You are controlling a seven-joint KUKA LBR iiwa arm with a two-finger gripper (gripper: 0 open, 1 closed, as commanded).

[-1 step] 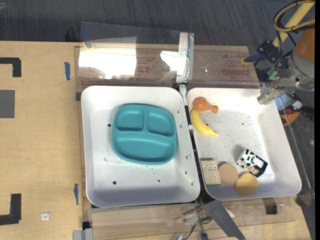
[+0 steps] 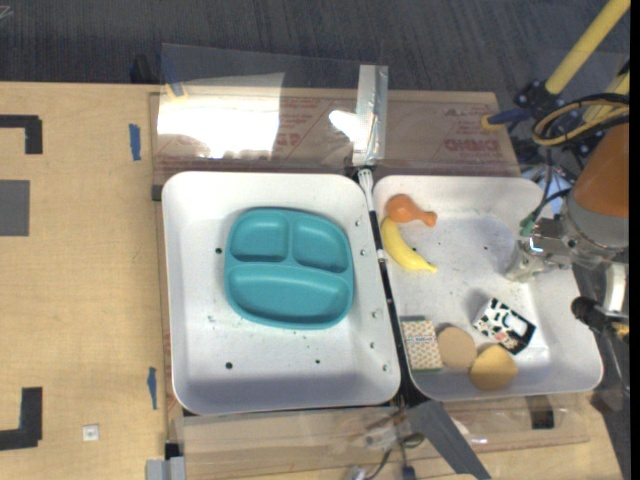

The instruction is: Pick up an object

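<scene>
My pincer (image 2: 527,258) hangs over the right shallow white bin's (image 2: 560,373) right side; whether it is spread, I cannot tell. Nothing visibly gripped. Curved yellow plastic banana (image 2: 404,248) lies near the bin's left wall, just below the orange plastic carrot-like toy (image 2: 408,211). Teal divided plate (image 2: 290,267) sits in the left bin (image 2: 200,358).

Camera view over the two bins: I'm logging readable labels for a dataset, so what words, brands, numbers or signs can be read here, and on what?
Nothing reads clearly.
Red print on the clear sheet behind the bins: appears reversed, too blurred to read.
Fainter red print on the sheet's glare-covered left part: too blurred to read.
Black-and-white patterned object in the right bin: a pattern, no letters can be made out.
Small patterned packet: too small to read.
</scene>
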